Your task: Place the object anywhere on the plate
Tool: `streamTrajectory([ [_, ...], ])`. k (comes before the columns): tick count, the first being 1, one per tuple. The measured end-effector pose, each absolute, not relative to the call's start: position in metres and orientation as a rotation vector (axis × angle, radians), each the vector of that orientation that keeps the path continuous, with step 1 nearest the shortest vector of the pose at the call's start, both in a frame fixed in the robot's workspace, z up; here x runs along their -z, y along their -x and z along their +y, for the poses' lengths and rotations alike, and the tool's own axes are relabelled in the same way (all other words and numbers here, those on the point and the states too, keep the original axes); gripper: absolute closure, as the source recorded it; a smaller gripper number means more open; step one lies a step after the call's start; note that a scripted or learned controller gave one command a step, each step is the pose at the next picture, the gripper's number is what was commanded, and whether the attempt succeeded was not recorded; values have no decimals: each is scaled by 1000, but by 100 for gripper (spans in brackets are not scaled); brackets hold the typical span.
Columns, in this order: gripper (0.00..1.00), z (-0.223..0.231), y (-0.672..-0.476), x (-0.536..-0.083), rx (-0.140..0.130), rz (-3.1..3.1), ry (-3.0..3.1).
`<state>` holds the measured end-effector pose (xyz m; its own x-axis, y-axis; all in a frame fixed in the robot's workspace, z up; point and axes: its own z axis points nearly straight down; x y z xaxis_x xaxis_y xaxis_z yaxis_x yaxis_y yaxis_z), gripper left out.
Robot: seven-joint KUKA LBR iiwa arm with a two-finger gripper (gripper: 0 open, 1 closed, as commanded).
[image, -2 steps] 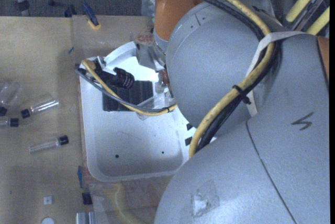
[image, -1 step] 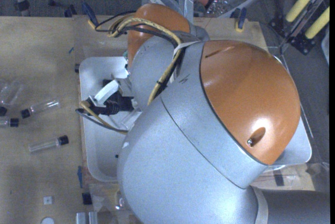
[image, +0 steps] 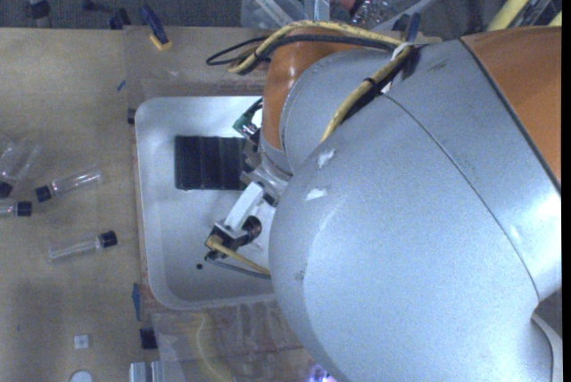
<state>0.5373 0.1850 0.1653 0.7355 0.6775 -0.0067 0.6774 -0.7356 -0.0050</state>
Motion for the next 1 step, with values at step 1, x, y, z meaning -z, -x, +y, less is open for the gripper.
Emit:
streamTrajectory([
  [1,100,226,-607,-137,-7,-1484,2769],
])
